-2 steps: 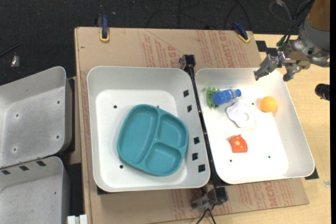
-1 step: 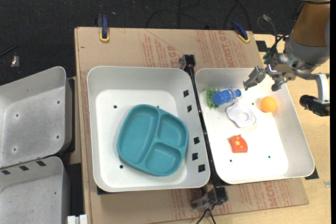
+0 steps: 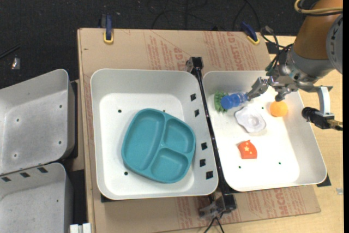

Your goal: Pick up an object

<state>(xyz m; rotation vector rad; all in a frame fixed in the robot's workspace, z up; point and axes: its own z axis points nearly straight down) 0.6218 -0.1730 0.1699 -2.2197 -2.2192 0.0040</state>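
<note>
The right bin (image 3: 308, 156) holds several small things. A blue piece (image 3: 233, 100) with a green bristly end (image 3: 219, 101) lies near its back left. A pale, see-through lump (image 3: 251, 120) sits in the middle, an orange ball (image 3: 278, 109) further right, and a red block with a yellow mark (image 3: 247, 149) nearer the front. My gripper (image 3: 258, 89) reaches in from the right and hangs low, just right of the blue piece and behind the pale lump. Nothing is seen held in it.
A teal divided plate (image 3: 158, 144) lies in the left bin (image 3: 109, 84). A black divider with clips (image 3: 204, 117) runs between the bins. Clamps (image 3: 108, 30) hold the cardboard base at the back. Spare white trays (image 3: 32, 117) lie at the far left.
</note>
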